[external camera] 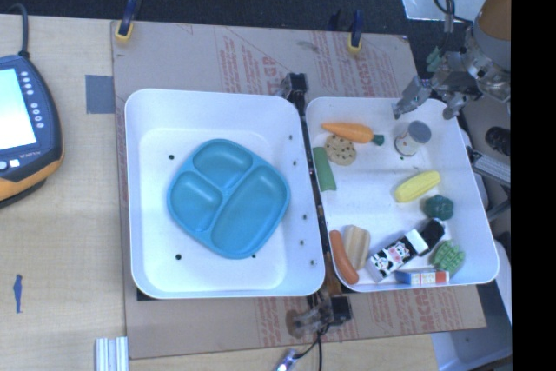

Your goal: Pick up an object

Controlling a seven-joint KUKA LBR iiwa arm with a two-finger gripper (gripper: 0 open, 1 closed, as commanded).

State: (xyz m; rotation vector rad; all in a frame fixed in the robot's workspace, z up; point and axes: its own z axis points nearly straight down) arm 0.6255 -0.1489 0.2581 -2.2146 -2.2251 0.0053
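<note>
The right white bin [469, 178] holds several small toys. Among them are an orange carrot [347, 132], a cookie [340, 151], a green pickle [324, 168], a small grey can [410, 137] and a yellow corn cob [417, 185]. Nearer the front lie a dark green broccoli [439, 207], a hot dog [343, 256] and a black-and-white cow-print box [395, 255]. My gripper [426, 109] hangs over the bin's far right corner, just above and behind the grey can. It is open, with nothing between its fingers.
The left white bin [148, 126] holds a blue divided plate [228, 197]. A teach pendant [22, 122] lies at the bench's left edge. Clamps [128, 17] hold the cardboard sheet at the back. A green leafy toy [447, 256] and a small tube [421, 277] sit at the right bin's front corner.
</note>
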